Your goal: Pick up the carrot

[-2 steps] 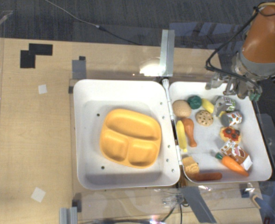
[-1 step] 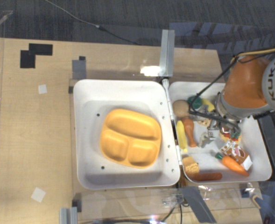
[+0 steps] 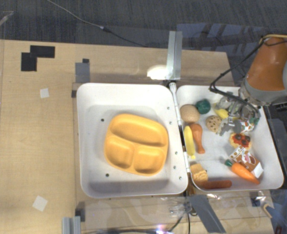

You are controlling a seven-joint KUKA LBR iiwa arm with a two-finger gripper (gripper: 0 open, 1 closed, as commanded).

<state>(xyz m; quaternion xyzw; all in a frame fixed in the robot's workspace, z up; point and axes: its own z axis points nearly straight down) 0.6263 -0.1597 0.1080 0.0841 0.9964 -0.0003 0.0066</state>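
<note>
The carrot (image 3: 244, 172), lower right of the frame, looks light, stiff and smooth; grip mid-body. The claw (image 3: 237, 117) hovers above; its opening I cannot tell.

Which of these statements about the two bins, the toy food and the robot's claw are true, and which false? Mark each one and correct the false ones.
1. The carrot lies in the right bin. True.
2. The yellow tray sits in the right bin. False: it sits in the left bin.
3. The claw holds the carrot. False: the carrot lies on the bin floor, apart from the claw.
4. The sausage lies by the right bin's near wall. True.
5. The cookie lies on the yellow tray. False: it lies in the right bin.
</note>
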